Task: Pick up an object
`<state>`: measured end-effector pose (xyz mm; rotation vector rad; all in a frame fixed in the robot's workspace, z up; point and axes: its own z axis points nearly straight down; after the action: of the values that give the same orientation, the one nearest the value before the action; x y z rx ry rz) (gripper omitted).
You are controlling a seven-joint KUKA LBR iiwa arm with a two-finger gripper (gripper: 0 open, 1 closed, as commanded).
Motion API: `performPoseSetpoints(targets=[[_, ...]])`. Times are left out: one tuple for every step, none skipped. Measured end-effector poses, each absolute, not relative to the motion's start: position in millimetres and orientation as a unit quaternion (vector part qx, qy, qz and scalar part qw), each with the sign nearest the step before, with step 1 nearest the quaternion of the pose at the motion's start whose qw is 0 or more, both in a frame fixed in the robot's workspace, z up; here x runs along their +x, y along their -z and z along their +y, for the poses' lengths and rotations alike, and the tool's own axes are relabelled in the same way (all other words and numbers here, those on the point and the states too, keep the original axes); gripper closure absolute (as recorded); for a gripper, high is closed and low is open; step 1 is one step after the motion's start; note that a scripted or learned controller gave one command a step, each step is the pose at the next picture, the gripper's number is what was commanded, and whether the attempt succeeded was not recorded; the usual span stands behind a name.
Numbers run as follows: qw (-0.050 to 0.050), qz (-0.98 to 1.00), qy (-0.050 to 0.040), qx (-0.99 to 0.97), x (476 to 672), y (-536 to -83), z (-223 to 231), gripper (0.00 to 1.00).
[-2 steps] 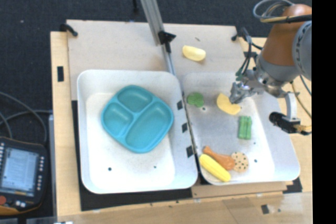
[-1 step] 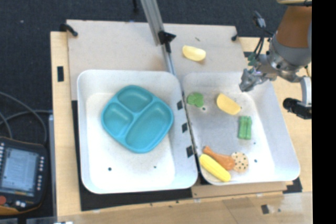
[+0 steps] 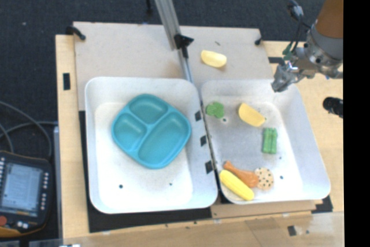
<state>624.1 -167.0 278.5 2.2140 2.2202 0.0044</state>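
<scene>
Five food toys in rt bin [image 3: 300, 124]; gripper [image 3: 280, 83] over its rim.

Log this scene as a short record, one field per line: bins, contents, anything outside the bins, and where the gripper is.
left bin: blue divided plate
right bin: green round piece, yellow wedge, green block, orange piece, banana, spotted cookie
outside bins: yellow piece on the board behind them
gripper: over the right bin's far right corner, nothing seen held
</scene>
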Motion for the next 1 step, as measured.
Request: performPoseSetpoints(targets=[[0.001, 0.709, 0.0, 0.706, 611.4, -273.7, -127.1, 1.0]])
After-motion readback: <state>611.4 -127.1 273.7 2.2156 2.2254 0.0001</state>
